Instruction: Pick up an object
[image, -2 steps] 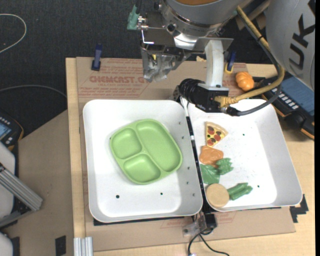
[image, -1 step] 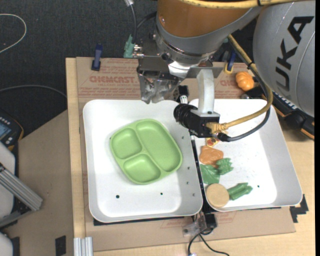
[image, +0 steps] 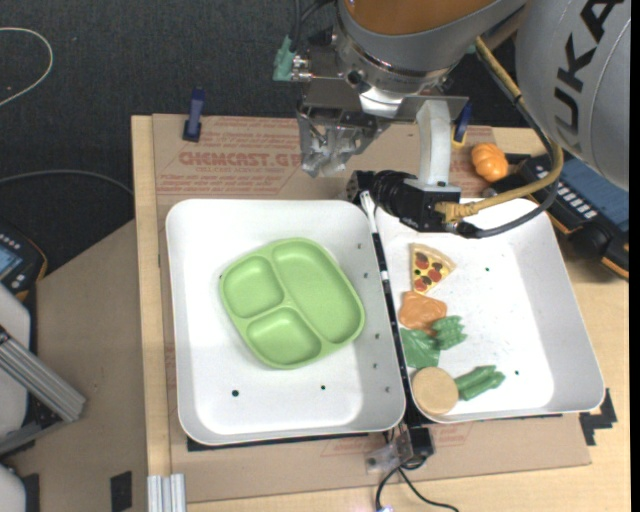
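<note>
The end effector (image: 335, 150) hangs above the far edge of the bench (image: 250, 150), beyond the far rim of the left bin (image: 200, 300). Its metal tips are too blurred to read, so I cannot tell what state it is in; nothing is visibly held beneath it.

The left bin carries a green divided plate (image: 290, 302) near its middle. The candidates for picking lie in the right bin (image: 540, 300), bunched along its left wall: a pizza slice (image: 430, 267) toward the far end, an orange piece (image: 421, 310) just nearer, a green leafy piece (image: 432, 340) touching it, then a round tan disc (image: 435, 390) and a green pod (image: 478, 381) at the near edge. A small orange fruit (image: 489, 160) sits on the bench beyond the right bin's far rim.

The risk from here, as I judge it, is the crowding. The pieces touch or nearly touch and hug the wall between the bins, so a descent could strike that wall, or close on two pieces, or nudge one aside. The flat pizza slice and disc give little to grip and may slip.
</note>
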